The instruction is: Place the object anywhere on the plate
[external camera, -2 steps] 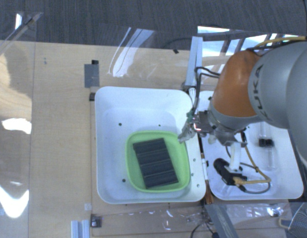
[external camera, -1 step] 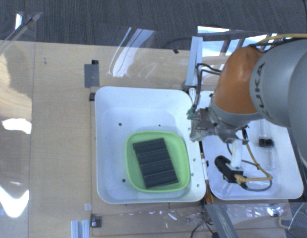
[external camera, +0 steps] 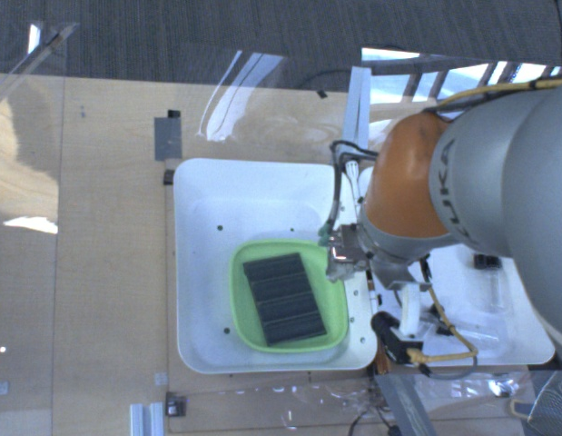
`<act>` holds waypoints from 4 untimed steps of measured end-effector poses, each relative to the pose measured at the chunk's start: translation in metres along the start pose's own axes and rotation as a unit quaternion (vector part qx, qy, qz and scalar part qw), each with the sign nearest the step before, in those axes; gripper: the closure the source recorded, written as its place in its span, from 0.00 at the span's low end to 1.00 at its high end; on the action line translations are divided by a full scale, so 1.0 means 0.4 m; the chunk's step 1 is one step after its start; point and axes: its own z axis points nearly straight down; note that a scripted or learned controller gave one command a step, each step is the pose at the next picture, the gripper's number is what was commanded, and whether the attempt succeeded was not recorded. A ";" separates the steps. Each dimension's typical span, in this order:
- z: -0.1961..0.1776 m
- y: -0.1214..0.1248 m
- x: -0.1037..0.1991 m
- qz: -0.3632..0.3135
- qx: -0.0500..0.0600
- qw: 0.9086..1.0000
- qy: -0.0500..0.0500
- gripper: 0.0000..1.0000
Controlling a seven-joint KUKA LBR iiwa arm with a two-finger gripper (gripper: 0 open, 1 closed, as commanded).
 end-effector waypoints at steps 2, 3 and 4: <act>-0.002 0.067 -0.126 -0.001 -0.002 1.000 0.000 0.00; -0.029 0.072 -0.122 -0.003 -0.004 1.000 0.000 1.00; 0.000 -0.013 0.099 -0.082 0.000 0.997 0.000 1.00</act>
